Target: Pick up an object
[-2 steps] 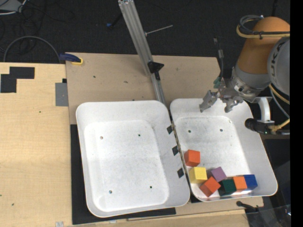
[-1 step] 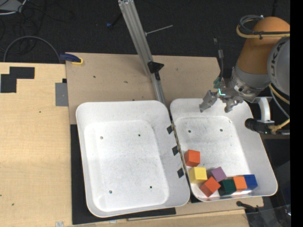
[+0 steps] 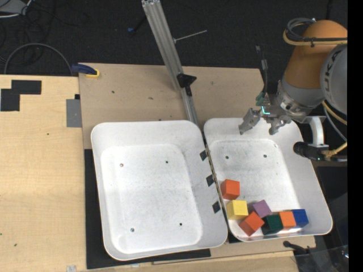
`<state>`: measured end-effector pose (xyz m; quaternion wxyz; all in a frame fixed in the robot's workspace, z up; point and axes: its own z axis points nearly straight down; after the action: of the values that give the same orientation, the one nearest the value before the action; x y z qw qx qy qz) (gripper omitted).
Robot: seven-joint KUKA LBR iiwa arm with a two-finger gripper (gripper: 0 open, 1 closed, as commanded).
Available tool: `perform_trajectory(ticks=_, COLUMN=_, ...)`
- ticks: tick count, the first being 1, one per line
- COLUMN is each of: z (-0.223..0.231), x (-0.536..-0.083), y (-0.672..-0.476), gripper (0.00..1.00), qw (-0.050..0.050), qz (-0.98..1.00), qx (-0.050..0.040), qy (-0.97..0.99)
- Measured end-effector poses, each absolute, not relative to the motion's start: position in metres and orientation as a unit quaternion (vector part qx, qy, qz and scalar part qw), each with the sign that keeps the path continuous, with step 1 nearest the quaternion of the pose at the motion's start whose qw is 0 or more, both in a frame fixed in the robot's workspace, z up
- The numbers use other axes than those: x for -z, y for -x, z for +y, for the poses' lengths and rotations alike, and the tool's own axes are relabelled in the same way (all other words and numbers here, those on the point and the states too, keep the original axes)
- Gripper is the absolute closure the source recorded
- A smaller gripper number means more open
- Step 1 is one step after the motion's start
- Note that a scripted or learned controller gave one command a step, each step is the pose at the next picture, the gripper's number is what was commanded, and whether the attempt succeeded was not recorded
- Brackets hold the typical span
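Right bin (image 3: 306,169): holds a cluster of small blocks (image 3: 262,214) at its near end, red, yellow, purple, green, orange and blue, packed against the front wall. Left bin (image 3: 113,146): bare. End effector (image 3: 262,121): fingers apart, holding nothing, hanging over the right bin's far rim, well apart from the blocks. Step judged: approach, before any grasp. Next move calls for travel toward the near end, then descent onto one block, the red one (image 3: 230,188) being most exposed.

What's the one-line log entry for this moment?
gripper: open, above far end of right bin, holding nothing | blocks: clustered at near end | left bin: untouched
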<state>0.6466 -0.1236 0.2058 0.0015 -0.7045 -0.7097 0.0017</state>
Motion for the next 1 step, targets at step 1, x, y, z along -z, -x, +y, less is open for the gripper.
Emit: perform_trajectory(ticks=1, z=-0.1235, x=-0.2058, y=-0.6467, gripper=0.00, qw=0.002, qz=-0.710, qx=-0.0017, qy=0.704)
